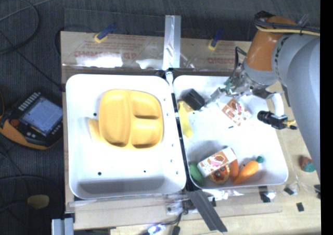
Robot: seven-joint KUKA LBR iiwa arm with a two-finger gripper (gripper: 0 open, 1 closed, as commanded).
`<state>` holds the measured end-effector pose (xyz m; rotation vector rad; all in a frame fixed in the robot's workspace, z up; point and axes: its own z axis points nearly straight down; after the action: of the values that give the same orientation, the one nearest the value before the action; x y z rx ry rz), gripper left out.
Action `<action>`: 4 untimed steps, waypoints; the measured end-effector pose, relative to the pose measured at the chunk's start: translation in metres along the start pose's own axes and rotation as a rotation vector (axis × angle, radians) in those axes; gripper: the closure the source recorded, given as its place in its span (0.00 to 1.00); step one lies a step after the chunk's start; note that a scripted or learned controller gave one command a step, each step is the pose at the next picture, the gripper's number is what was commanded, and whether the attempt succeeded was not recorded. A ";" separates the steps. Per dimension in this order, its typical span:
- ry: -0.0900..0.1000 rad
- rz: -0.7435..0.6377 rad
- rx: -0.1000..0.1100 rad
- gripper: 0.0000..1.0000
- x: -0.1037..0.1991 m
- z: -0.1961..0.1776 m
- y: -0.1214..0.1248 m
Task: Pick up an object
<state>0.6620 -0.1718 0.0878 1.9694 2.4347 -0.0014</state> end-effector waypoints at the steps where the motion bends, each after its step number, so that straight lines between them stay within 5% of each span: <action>1: -0.001 0.000 -0.002 1.00 0.000 -0.010 0.001; 2: 0.006 -0.188 0.005 1.00 0.001 -0.129 -0.032; 3: 0.009 -0.402 0.003 1.00 0.011 -0.030 -0.060; 4: 0.010 -0.402 0.002 0.00 0.011 -0.030 -0.059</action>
<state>0.6013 -0.1734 0.1179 1.4479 2.7871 0.0021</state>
